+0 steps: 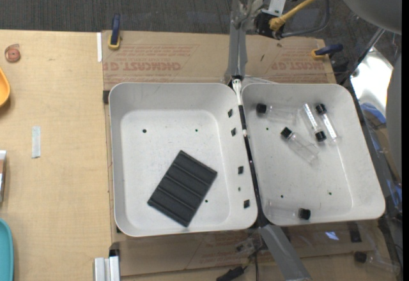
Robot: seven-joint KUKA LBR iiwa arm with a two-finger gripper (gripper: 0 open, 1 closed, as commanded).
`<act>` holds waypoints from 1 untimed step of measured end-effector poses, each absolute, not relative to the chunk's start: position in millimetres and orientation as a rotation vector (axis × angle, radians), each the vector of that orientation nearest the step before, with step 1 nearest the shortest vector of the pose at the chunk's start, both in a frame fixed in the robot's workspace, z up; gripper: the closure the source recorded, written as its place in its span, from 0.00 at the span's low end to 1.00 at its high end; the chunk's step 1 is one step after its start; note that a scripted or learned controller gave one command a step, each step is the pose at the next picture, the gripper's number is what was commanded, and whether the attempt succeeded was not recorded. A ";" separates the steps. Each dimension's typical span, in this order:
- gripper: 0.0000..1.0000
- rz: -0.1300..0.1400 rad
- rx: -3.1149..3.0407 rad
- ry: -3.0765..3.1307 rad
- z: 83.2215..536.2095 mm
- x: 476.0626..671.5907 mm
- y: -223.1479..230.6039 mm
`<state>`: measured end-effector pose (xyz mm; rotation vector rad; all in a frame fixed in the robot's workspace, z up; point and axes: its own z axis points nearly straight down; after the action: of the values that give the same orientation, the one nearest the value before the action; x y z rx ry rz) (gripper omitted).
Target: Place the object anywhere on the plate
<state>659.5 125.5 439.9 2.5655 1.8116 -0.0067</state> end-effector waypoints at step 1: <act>1.00 -0.005 2.003 2.420 440.1 659.5 162.2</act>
<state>659.5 162.2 440.1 2.0031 2.4196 -0.0048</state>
